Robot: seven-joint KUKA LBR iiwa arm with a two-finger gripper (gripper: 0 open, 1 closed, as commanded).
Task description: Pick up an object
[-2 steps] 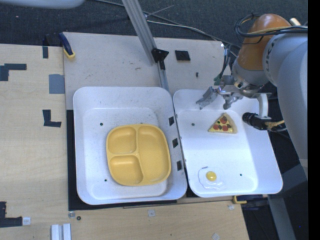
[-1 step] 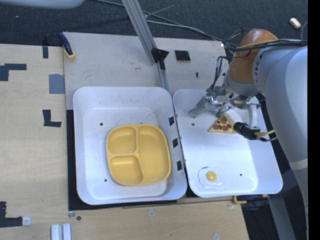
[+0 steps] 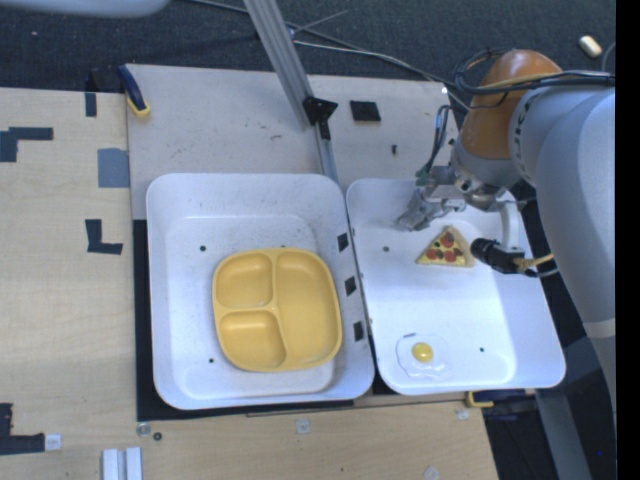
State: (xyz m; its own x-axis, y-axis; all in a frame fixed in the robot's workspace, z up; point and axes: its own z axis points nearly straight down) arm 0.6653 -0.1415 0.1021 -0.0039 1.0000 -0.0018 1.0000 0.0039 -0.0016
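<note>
While the pizza slice (image 3: 446,249) lies flat in the right bin (image 3: 520,353), near its far end, the hand (image 3: 420,213) hangs just beside it at the upper left, apparently lining up for a grab (whether it is spread or pinched I cannot tell). Nearer me, a fried egg (image 3: 421,354) rests in the same bin. 1 yellow divided plate (image 3: 277,308) fills the left bin (image 3: 180,268) on the desk (image 3: 220,118).

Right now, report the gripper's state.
Gripper: cannot be told; it hangs over the right bin, just left of the pizza slice, nothing visibly held.
</note>
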